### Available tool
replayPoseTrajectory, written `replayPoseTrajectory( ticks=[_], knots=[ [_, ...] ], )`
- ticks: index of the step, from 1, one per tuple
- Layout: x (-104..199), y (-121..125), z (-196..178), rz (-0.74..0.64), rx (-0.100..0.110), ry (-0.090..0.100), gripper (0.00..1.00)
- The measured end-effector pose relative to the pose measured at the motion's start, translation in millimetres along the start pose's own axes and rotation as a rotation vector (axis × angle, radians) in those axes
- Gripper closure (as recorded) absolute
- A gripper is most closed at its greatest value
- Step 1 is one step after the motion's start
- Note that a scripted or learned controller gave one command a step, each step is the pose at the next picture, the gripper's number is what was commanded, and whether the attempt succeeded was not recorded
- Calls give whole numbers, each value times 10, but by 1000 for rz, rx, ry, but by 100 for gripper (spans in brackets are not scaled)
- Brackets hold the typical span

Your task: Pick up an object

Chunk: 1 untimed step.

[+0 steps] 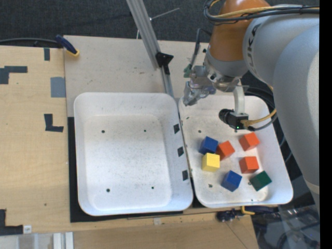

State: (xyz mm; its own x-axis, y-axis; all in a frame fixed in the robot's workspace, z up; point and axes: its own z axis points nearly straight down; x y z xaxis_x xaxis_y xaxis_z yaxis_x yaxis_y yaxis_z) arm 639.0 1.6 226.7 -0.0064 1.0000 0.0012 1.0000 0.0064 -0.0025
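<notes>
Camera view catches the gripper (193, 95), grip state unreadable, poised over the right white plastic bin's (277, 191) upper-left corner, so approach is underway; next it must descend toward the small blue cube (209, 144).

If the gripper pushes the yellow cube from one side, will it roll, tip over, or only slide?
The yellow cube will probably slide rather than roll, since it rests on a flat face. It looks rigid and small, so likely light. It touches the blue cube above it, so a push toward that side may move both along the right bin.
</notes>
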Motion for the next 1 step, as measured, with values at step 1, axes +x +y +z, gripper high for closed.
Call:
replayPoseTrajectory(
  ticks=[1],
  knots=[
    [599, -9, 32, -1, -1, 0, 100]
  ],
)
